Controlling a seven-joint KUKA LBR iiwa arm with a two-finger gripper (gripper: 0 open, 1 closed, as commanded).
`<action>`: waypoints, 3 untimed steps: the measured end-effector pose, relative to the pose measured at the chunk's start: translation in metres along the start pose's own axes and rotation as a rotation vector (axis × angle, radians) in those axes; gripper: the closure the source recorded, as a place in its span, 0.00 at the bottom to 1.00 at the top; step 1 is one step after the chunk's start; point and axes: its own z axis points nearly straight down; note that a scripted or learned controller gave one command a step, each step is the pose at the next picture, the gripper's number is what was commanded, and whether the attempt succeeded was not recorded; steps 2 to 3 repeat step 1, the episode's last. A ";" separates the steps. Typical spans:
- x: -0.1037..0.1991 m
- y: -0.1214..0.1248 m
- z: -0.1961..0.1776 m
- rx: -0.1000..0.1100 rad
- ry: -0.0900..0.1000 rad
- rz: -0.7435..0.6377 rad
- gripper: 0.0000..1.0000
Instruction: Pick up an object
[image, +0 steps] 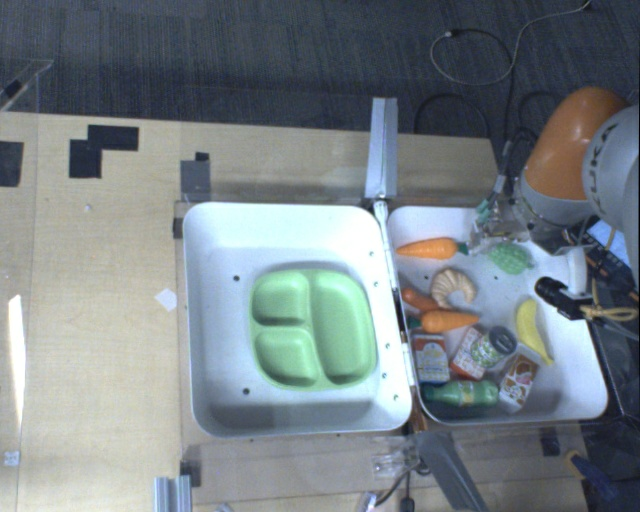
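Two carrots (430, 249) lie left of the croissant (454, 286), while the gripper (497, 226) hovers above-right of it, finger state impossible to tell.

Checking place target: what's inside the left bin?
The left bin holds a green compartment tray, three sections, nothing visible in them. The bin floor under the tray is covered, so that area can't be checked.

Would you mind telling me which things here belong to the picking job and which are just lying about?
Job:
gripper
carrot
croissant
banana
green bottle
small cartons
right bin

Lying about:
green divided tray
left bin
black cables
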 end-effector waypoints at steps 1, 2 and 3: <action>0.092 0.020 -0.118 0.053 0.020 0.001 1.00; 0.092 0.020 -0.118 0.053 0.020 0.001 1.00; 0.092 0.020 -0.118 0.053 0.020 0.001 1.00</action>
